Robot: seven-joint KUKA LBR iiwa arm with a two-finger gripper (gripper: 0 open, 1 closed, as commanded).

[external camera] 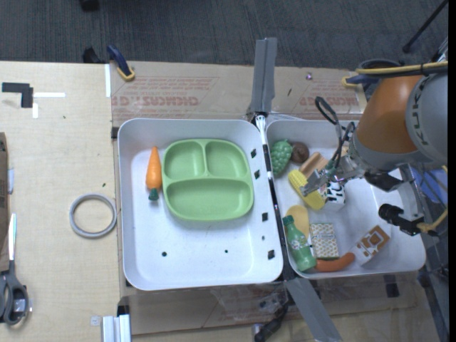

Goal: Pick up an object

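Carrot [153, 171] lies left of tray [208, 179] in left bin [192, 266]

The left white bin [135, 212] has bare floor below the green divided plastic tray [208, 179]; an orange toy carrot [153, 169] lies just beside the tray's left edge. The right white bin [399, 262] is crowded; a green toy bottle [299, 244], yellow block [305, 189] and red toy sausage [333, 263] sit close together.

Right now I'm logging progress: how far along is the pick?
Done: the arm has reached into the right bin. In hand: the claw sits down among the toys by the yellow piece; I cannot see a grip. Left: lifting something clear.
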